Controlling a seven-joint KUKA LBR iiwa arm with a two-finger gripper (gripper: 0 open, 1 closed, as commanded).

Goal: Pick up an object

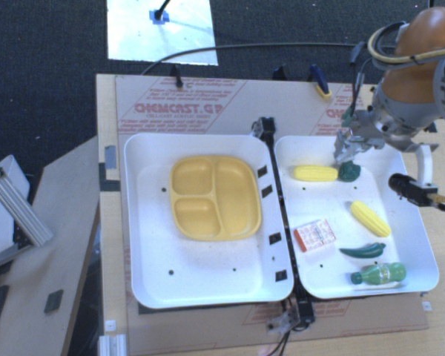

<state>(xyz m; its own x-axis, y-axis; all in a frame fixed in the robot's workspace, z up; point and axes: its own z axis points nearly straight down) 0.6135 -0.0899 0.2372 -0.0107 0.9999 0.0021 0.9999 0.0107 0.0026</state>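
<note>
My gripper (345, 153) hangs over the far part of the right bin (423, 254). Just below it lies a small dark green object (350, 173), with a yellow corn cob (315, 173) to its left. Nothing shows as lifted from the bin floor. A second yellow corn cob (370, 218) lies at mid right. A red and white packet (314, 235) rests near the bin's left wall. A green chili pepper (363, 251) and a green bottle (378, 274) lie on their sides at the front.
The left bin (152, 273) holds a yellow divided plate (213, 197). A black divider (276, 199) with clips runs between the bins. A black part of the arm (409, 188) juts over the right bin's right side. Cables loop behind the bins.
</note>
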